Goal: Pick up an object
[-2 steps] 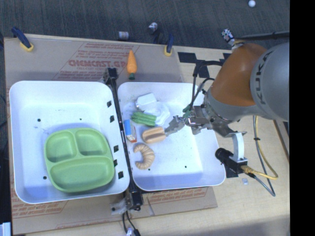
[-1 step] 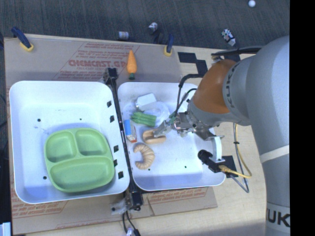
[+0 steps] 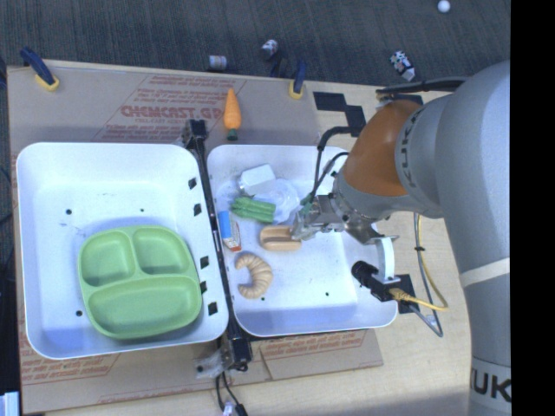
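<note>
Two white bins sit side by side on a cardboard-covered bench; the left bin (image 3: 43,232) holds a green tray (image 3: 139,280), and the right bin (image 3: 347,310) holds the loose items. The arm reaches into the right bin, and the gripper (image 3: 305,219) is low over the bin's middle, just beside the right end of a tan hot dog (image 3: 279,238). Whether the gripper is spread or pressed together cannot be told, since the wrist hides it. No item is visible between its tips. The hot dog appears to be the nearest target; it lies flat on the bin floor, apart from the croissant (image 3: 253,274) below it and the green beans (image 3: 254,209) above it. For a sound pick, the gripper should probably centre over the hot dog's middle, straddle its short axis, descend to the floor, and close before lifting. A grasp near the end risks the hot dog slipping out. A white packet (image 3: 257,178) and a blue-and-red tube (image 3: 227,229) lie near and should stay undisturbed.
</note>
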{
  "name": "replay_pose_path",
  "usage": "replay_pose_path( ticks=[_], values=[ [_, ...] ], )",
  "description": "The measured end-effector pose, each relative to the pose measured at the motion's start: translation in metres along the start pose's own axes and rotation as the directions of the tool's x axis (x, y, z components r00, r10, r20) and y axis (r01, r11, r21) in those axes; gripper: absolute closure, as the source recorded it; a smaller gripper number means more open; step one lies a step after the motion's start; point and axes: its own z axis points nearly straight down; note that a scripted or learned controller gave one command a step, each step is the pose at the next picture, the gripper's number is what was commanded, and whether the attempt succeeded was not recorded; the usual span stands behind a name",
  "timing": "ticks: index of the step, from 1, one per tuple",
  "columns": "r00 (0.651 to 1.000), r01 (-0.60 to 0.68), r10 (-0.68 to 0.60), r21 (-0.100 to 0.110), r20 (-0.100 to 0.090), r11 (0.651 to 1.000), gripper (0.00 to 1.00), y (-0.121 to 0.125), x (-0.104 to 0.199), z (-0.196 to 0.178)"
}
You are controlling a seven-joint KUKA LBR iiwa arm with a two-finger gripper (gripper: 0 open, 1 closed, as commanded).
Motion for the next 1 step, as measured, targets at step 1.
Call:
replay_pose_path(
  ticks=[1],
  values=[
    [1.0, -0.006, 0.006, 0.003, -0.002, 1.0, 1.0, -0.0797, 0.0178, -0.0881]
  ],
)
